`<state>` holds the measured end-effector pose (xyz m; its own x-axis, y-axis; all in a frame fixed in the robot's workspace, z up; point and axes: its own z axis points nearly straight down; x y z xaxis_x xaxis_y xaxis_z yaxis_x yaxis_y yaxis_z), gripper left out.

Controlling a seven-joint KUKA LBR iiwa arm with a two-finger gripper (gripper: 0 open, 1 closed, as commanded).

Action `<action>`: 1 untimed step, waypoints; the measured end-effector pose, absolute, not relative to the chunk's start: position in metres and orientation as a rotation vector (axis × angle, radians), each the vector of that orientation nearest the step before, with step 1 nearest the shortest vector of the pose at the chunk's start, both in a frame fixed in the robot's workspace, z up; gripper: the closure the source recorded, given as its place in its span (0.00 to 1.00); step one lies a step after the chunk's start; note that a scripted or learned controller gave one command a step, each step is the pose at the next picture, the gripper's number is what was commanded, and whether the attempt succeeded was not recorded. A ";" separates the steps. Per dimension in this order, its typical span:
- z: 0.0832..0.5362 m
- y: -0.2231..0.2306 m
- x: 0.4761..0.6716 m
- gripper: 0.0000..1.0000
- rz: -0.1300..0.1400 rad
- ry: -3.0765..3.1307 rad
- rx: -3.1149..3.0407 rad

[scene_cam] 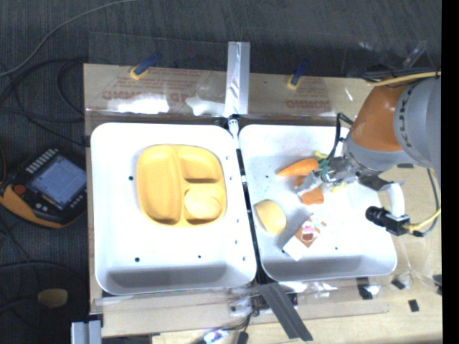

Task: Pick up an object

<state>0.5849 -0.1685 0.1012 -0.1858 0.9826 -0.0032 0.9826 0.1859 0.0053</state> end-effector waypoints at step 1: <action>0.188 -0.119 0.637 1.00 -0.002 2.484 1.923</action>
